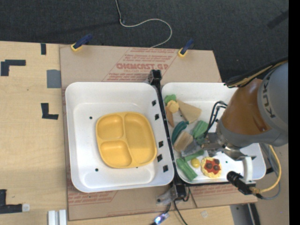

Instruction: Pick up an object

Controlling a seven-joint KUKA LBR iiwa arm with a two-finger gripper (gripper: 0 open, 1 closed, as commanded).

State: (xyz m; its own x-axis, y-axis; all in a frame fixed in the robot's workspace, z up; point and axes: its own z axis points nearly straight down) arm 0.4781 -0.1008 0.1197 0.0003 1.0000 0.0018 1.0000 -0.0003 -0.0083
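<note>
Your arm (255,111) comes in from the right edge of the camera view, its grey body and broad orange band hanging over the right bin (243,90). The wrist angles down toward that bin's middle, and the gripper (197,146) sits low among the toy food there. You cannot tell from this view whether the jaws are parted or closed, since the wrist and the clutter hide them; nothing is visibly lifted.

Taking the jaws as your reference: a tan wedge-shaped piece (183,141) lies right against them on the side toward the left bin. A dark green piece (200,128) sits just above them in the view, and a tan triangular slice (190,110) lies farther up, beside a pale yellow piece (172,107). Just below the jaws you have a small round pizza-like toy (211,167) with red and dark toppings, and a long bright green piece (186,168) lies below and left of them, by the bin's near corner.

Well to the left of the jaws, the left bin (77,125) holds a yellow divided plate (125,139), lying flat.

Both bins rest on a sheet of cardboard (136,67) clipped to a wooden bench (28,139). A thin white cable (140,25) trails over dark carpet beyond it.
</note>
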